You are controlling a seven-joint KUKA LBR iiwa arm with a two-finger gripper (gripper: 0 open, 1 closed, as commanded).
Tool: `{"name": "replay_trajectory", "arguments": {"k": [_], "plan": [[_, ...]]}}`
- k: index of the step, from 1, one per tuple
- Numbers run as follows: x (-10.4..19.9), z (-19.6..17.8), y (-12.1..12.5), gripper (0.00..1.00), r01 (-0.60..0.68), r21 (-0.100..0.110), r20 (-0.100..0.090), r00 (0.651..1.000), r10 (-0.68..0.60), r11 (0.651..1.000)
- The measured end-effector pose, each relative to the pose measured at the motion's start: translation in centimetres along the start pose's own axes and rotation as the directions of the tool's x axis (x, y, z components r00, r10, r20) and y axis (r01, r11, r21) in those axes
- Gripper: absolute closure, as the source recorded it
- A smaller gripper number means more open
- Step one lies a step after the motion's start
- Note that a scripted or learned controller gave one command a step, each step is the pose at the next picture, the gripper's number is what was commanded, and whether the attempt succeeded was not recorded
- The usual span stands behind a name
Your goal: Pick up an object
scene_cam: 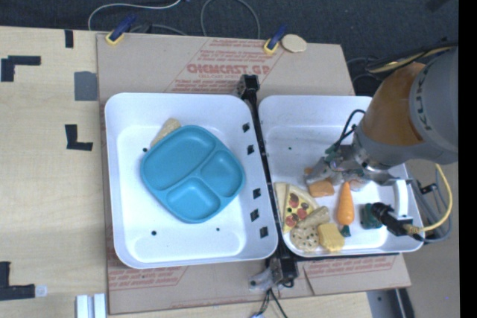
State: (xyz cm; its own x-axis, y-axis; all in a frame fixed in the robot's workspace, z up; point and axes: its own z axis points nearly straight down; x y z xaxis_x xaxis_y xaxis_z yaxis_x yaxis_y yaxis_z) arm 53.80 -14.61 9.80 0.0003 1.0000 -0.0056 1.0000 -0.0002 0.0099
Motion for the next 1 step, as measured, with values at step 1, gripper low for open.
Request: {"name": "replay_trajectory", "arguments": {"k": [1], "plan": [[7.54, -9.20, 1.14, 1.00, 0.009, 0.002, -0.007, 1.000, -0.009, 1.000]]}}
